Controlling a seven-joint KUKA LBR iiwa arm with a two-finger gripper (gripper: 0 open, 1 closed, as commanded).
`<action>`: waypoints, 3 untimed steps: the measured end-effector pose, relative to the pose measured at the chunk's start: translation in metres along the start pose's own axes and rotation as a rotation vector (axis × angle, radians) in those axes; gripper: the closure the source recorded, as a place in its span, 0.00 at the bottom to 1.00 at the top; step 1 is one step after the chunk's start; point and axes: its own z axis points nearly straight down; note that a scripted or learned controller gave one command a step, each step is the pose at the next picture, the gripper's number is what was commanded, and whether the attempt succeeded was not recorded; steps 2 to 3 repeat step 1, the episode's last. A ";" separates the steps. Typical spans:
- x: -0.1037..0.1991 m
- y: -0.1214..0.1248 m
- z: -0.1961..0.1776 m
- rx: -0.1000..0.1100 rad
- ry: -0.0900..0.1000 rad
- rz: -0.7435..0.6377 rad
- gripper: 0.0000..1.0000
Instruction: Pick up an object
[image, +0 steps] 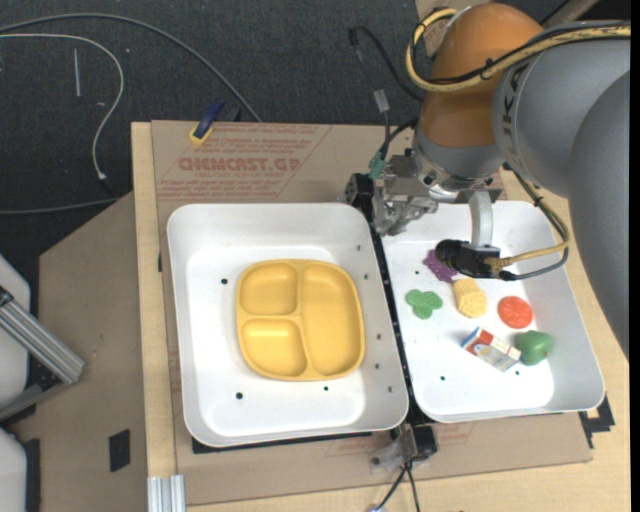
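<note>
My gripper (398, 208) hangs over the far left corner of the right bin (560, 385), close to the wall between the two bins. Several small toys lie in that bin, nearer the camera than the gripper: a purple piece (436, 266), a green clover shape (424, 302), a yellow corn cob (469, 296), a red round piece (515, 312), a green pepper (535, 346) and a small red, white and blue box (490, 349). I see nothing held in the gripper. A black part with a yellow cable (470, 260) partly covers the purple piece.
The left bin (200, 260) holds a yellow divided plate (300, 320) at its middle. The grey arm with its orange band (480, 60) fills the upper right. Both bins rest on a cardboard sheet (250, 165); cables lie on the dark floor beyond.
</note>
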 end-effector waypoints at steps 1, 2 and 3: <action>0.057 -0.005 0.012 0.005 0.000 0.000 1.00; 0.057 -0.005 0.012 0.005 0.000 0.000 1.00; 0.057 -0.005 0.012 0.005 0.000 0.000 1.00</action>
